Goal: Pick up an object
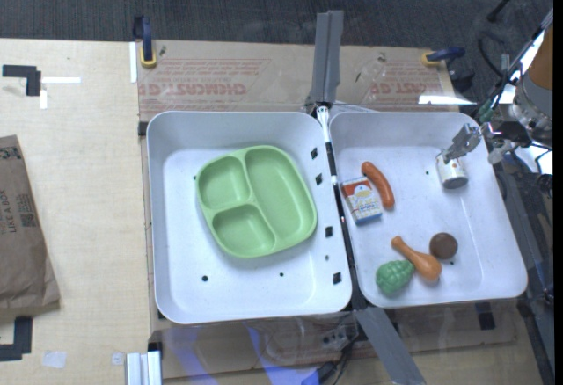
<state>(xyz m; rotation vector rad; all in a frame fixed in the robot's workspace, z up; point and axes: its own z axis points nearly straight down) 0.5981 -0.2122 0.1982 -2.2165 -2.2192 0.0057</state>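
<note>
From the camera view, the gripper [455, 165] hangs low over the right bin [413, 118], close to its far right corner. Whether it is spread or closed cannot be told, and nothing is seen held. The nearest candidate, an orange sausage [378, 185], lies toward the divider between the two bins, its long axis slanting from far-left to near-right. A small box [362, 201] touches it; its label is unreadable. The red print on the cardboard [220, 76] is upside down and illegible.

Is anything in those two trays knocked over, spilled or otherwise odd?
Nothing stands out. The green divided plate lies flat in the left bin, and the toy food sits loose in the right bin, with no spill or damage showing.
</note>
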